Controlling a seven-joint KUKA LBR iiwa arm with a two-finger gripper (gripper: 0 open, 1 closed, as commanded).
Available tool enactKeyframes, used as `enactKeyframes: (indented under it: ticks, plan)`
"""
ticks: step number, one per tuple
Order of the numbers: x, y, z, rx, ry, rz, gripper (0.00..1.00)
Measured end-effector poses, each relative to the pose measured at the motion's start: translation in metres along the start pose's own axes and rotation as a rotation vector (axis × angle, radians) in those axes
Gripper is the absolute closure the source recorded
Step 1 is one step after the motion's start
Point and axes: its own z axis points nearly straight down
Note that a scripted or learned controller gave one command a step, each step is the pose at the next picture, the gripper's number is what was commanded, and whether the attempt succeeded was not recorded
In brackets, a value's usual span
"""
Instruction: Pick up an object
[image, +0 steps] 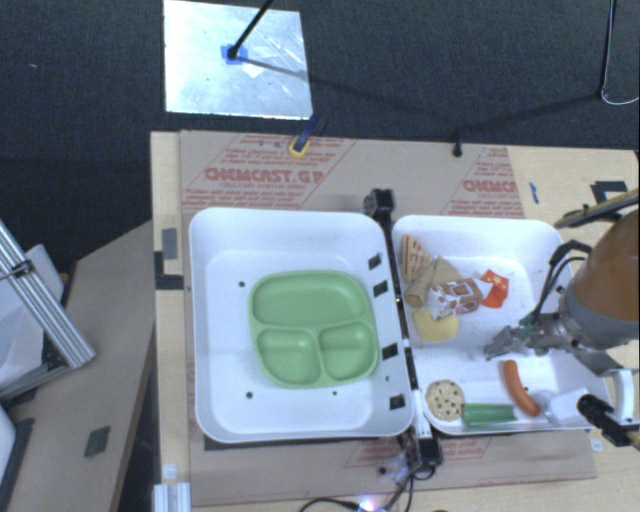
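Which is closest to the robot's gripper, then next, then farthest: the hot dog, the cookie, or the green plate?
From the gripper:
1. Hot dog, just below it in the right bin.
2. Cookie, farther left, at that bin's lower left corner.
3. Green plate, farthest, in the left bin.

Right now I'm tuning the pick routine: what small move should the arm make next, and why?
Probably lower the gripper a little toward the sausage. The gripper sits in the right bin just above the sausage's upper end, apart from it, with nothing seen between its tips. The sausage lies alone on bare floor, clear of the cookie and the green piece.
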Motion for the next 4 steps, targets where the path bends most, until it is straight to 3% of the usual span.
enactKeyframes:
  ticks: [1,3,4]
  plan:
    - [0.001,-0.007,-0.003,0.02,0.006,0.004,1.0]
    - [-0.003,0.009,-0.104,0.019,0.006,0.001,1.0]
    - [-0.003,0.011,-0.122,0.022,0.007,0.001,1.0]
